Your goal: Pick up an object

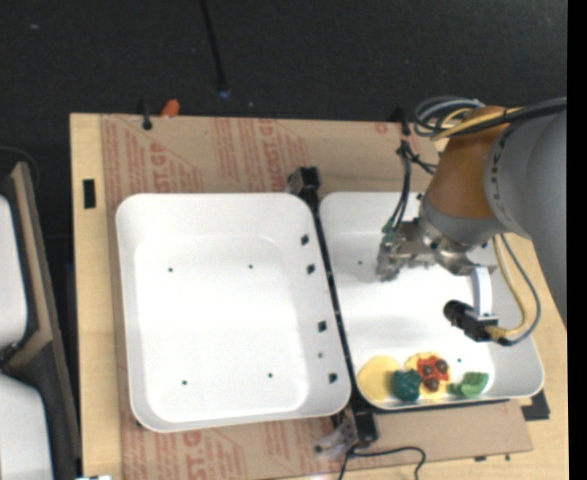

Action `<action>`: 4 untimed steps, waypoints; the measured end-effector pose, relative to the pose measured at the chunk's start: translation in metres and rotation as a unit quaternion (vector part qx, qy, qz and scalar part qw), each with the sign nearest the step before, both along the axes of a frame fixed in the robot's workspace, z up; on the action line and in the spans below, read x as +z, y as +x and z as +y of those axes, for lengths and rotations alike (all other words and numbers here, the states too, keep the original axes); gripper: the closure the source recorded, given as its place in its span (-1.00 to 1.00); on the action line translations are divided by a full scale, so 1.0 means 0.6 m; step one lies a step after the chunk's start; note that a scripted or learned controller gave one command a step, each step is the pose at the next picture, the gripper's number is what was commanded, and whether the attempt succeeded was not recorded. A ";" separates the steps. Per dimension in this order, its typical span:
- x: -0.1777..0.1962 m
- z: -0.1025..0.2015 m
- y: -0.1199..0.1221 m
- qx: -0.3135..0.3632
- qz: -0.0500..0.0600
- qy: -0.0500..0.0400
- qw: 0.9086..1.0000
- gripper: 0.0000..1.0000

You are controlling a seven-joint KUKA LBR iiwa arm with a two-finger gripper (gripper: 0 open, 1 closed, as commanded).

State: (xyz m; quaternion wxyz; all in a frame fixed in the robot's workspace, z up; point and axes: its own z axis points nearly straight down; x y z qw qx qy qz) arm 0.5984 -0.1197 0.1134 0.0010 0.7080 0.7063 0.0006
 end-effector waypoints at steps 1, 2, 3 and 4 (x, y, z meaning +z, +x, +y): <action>0.072 0.000 -0.005 0.001 -0.001 0.000 1.000 1.00; 0.170 -0.007 -0.016 0.000 -0.002 0.000 1.000 1.00; 0.222 -0.009 -0.015 0.001 -0.001 0.000 1.000 1.00; 0.211 0.064 -0.022 0.003 0.001 0.001 1.000 1.00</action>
